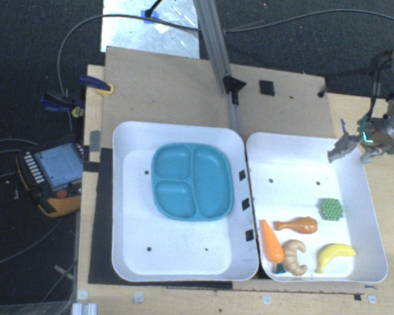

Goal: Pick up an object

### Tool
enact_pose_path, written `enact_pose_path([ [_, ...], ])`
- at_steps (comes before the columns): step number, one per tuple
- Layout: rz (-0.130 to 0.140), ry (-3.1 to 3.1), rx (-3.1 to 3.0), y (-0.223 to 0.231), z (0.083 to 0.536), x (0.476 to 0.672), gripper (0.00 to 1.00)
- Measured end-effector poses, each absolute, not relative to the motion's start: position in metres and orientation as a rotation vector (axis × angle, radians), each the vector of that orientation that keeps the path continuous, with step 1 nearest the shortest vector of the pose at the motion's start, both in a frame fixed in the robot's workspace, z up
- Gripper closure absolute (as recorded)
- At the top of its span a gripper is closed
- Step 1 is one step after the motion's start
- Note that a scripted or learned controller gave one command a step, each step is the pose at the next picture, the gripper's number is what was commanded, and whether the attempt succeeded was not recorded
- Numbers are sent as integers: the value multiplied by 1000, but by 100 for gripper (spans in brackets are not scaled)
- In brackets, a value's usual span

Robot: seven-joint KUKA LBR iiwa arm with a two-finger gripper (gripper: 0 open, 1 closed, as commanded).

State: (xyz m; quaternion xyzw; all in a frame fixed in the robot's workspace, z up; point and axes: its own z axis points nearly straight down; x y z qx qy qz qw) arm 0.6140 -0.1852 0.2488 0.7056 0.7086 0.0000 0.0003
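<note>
Toys are gathered at the near end of the right white bin [370, 201], so any pick has to be made there: an orange plastic carrot [271, 240] lies against the near-left wall, a tan croissant-like piece [295, 255] is touching or just beside it, and a yellow plastic banana [334, 255] lies to the right near the corner. Slightly farther are set a brown plastic drumstick [299, 226] and, to its right, a small green bumpy ball like broccoli [330, 209]. No one of these is marked out as the target.

In the left white bin [125, 250] a blue plastic divided plate [192, 181] is laid flat, near the middle.

Farther right, over the far-right rim of the right bin, the gripper [354, 149] is held well apart from the toys, tilted inward. Its fingers appear to be spread, with nothing seen between them. It is judged that the reach is not yet begun. The brown tabletop [169, 83] carries both bins.
</note>
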Motion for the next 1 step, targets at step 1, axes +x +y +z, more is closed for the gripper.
enact_pose_path([
  [1, 1, 2225, 2215, -185, 250, 615, 0],
])
